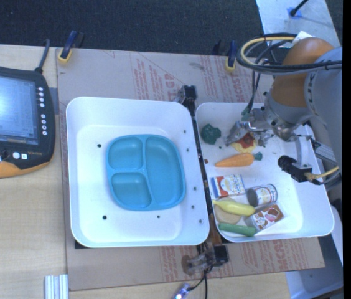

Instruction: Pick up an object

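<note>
At the upper right of the frame, the gripper is hanging over the right bin, fingers spread around a small red-and-yellow object lying just above the carrot.

A sky-blue three-compartment plastic plate lies in the glossy white left bin. The white right bin carries an orange toy carrot, a yellow toy banana, a dark green lump, a green pod and a red-and-white printed carton. The tan cardboard desk bears faded red lettering.
</note>
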